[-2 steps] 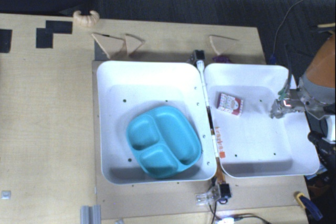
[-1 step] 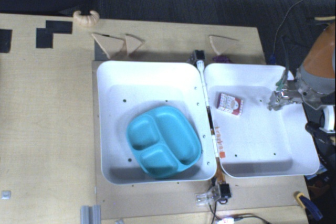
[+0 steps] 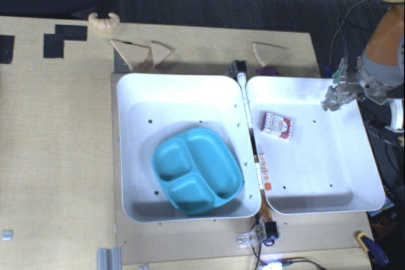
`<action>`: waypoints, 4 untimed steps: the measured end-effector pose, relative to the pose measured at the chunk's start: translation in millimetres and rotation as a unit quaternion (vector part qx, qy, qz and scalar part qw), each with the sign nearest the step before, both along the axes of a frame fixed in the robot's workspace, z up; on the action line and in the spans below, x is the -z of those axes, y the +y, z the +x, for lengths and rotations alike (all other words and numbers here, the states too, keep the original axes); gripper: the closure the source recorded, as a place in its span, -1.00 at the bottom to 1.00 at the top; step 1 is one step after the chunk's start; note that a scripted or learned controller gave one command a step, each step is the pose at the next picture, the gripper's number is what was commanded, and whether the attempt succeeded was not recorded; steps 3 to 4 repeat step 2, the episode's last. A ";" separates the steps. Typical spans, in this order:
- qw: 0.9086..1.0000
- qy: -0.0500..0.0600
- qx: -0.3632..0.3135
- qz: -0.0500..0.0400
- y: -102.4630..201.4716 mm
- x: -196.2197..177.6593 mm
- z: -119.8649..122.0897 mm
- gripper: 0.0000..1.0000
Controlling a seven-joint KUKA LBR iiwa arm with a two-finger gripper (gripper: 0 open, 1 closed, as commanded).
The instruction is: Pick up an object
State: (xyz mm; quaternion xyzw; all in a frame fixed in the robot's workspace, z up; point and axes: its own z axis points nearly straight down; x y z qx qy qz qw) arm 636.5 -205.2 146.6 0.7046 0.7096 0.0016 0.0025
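Small packet: a red and white packet lies flat on the floor of the right bin, in that bin's left half, near its far edge and close to the divide between the two bins.
Packet and claw: the gripper sits at the right bin's far right corner, over the rim; the packet is well apart from it, toward the bin's left side, with bare white floor between them.
Claw state: the fingers are too small and blurred against the rim to judge, so whether they are apart or together cannot be told; nothing is seen between them.
Blue tray: a blue tray with three compartments rests in the left bin, toward its near edge, turned askew to the bin's sides.
Hard to make out: the packet's print is unreadable; a small dark purple thing just past the right bin's far edge is mostly hidden by the rim.
Cut off: the arm runs out of the picture's right edge, so just its orange band and grey wrist are seen.
Arm pose: the wrist reaches in from the right, pointing left and slightly down toward the right bin's far right corner.
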 end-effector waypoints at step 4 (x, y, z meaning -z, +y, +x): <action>1.000 0.001 0.001 0.000 -0.2 54.6 -69.1 -1.00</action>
